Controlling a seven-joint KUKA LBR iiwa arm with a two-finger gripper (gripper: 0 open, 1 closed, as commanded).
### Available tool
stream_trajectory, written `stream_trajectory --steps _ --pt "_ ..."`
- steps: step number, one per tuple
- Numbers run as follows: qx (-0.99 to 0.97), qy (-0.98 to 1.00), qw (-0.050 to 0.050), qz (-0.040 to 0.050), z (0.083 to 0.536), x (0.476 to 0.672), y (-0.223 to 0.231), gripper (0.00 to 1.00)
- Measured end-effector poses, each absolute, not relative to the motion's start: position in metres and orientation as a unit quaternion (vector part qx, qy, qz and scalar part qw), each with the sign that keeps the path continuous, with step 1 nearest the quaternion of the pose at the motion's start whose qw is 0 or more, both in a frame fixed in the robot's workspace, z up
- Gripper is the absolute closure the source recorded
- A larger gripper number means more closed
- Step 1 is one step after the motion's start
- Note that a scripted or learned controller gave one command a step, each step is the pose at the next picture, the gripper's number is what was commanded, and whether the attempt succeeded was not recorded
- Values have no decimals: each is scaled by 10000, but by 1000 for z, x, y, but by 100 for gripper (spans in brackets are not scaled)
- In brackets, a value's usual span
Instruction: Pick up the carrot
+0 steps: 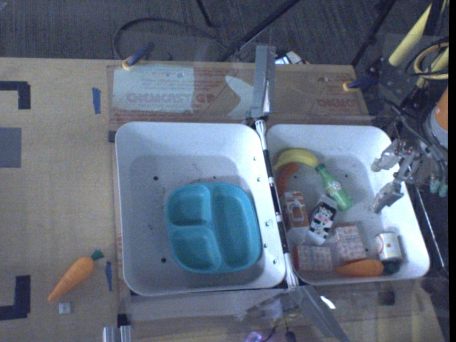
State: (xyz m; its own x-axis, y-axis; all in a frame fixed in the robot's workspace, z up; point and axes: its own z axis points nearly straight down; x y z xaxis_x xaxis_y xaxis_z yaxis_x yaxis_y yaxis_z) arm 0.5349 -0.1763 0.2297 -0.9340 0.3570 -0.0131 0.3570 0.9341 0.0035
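Note:
An orange carrot-like piece (360, 267) lies along the front wall of the right bin (420, 251), with a dark end toward the right. A second carrot (71, 276) with a green top rests on the bench, left of the left bin. My gripper (388, 179) hovers over the right bin's right side, well behind the orange piece. Its fingers (383, 161) are spread open with nothing between them.
The right bin also holds a banana (297, 158), a green bottle (334, 187), a cow-patterned carton (323, 220), a brown packet (295, 208), two pinkish packets (314, 256) and a small box (388, 245). A blue divided plate (212, 226) sits in the left bin (135, 191).

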Motion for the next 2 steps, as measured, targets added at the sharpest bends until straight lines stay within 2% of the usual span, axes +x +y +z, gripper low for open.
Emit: stream_trajectory --steps 1,2 --pt "1815 9834 67 5 230 535 -176 0" --pt "400 9992 13 3 153 494 -200 0"
